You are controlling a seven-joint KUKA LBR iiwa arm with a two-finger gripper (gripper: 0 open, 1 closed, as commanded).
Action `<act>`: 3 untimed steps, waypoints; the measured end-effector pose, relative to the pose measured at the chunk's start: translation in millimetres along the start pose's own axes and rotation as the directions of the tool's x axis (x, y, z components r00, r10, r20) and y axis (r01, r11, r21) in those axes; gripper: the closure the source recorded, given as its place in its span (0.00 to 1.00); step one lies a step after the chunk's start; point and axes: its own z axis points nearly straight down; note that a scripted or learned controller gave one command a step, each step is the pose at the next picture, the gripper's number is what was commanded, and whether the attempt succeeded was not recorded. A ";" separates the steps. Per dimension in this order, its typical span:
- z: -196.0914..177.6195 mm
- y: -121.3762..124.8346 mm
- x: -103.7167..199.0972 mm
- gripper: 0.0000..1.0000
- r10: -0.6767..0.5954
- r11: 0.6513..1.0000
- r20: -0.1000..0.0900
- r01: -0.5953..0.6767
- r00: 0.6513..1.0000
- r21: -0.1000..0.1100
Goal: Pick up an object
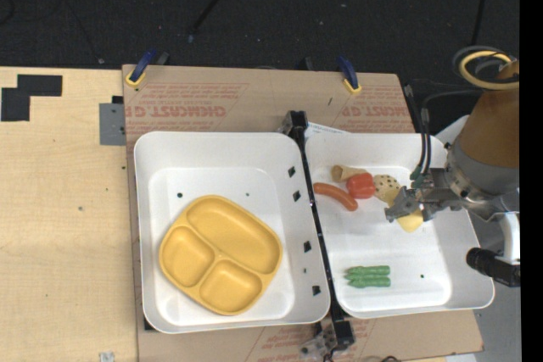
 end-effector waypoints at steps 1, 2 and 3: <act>-4.3 -3.3 41.8 1.00 -0.003 1.000 -0.001 0.003 1.000 0.003; 4.3 -10.1 91.2 1.00 -0.004 1.000 -0.001 0.004 1.000 0.004; 11.4 -15.6 143.2 1.00 -0.004 1.000 -0.001 0.004 1.000 0.004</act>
